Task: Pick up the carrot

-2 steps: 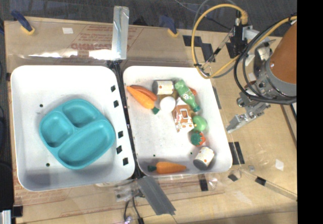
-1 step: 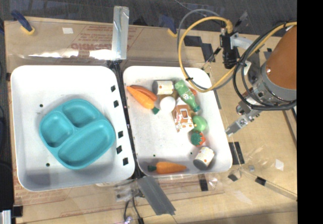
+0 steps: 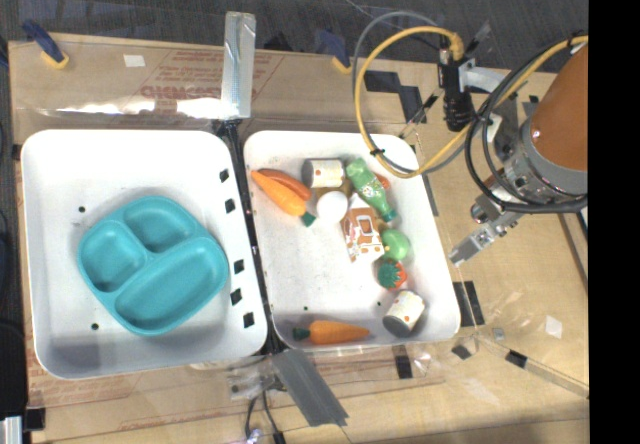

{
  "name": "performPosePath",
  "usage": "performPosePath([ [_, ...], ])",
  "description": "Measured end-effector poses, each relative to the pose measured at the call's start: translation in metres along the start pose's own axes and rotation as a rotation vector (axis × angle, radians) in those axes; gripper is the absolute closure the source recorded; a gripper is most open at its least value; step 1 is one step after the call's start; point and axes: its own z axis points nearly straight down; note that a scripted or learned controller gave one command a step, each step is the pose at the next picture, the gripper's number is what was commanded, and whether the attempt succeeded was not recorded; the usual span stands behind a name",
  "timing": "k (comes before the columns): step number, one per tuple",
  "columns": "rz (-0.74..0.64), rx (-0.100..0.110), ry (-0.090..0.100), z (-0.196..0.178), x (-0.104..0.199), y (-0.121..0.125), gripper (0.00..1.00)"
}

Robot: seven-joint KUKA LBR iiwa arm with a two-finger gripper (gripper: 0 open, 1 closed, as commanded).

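Two white bins side by side on the desk (image 3: 520,332). Left bin (image 3: 50,232): a teal divided plate (image 3: 152,264). Right bin (image 3: 290,272): a carrot (image 3: 281,192) near the top left corner, tilted, green tip touching a white egg (image 3: 331,204). A second carrot (image 3: 333,333) along the bottom wall, lying flat. Between them, a green bottle (image 3: 371,188), a small printed carton (image 3: 362,234), a strawberry (image 3: 391,274) and a cup (image 3: 404,312). Gripper (image 3: 482,237) off to the right, over the bare desk outside the right bin, well apart from both carrots. Fingers too small and blurred to tell whether apart or together. Nothing seen clamped.
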Motion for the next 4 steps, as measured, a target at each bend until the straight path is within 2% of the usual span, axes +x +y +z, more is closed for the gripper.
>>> performPosePath([
  [1,-0.146,-0.001,0.001,0.009,-0.002,0.001,1.0],
  [2,-0.392,0.005,0.008,-0.1,-0.004,-0.001,1.0],
  [3,-0.801,0.005,-0.001,-0.004,0.006,-0.01,1.0],
  [4,-0.897,0.004,0.001,0.032,0.008,-0.001,1.0],
])
